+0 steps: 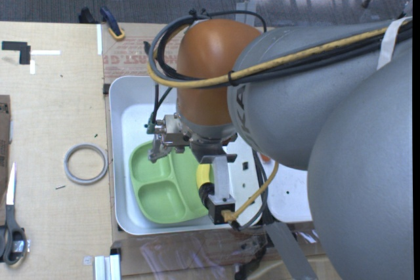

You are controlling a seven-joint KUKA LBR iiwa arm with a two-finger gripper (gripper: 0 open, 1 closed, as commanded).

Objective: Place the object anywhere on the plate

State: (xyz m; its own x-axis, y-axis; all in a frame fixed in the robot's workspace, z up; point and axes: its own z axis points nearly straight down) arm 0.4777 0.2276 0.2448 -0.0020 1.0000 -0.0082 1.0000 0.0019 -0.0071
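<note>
Grey arm (315, 95) over green divided plate (161, 183) in white bin (121, 141).

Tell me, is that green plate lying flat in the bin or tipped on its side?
Flat. The green plate lies in the white bin with its compartments facing up.

Grey arm (308, 108) bent steeply downward

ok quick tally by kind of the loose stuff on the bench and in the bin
plate: 1
tape ring: 1
scissors: 1
clamp: 1
bin: 1
total: 5
The arm hides much of the bin, so more may lie under it.
</note>
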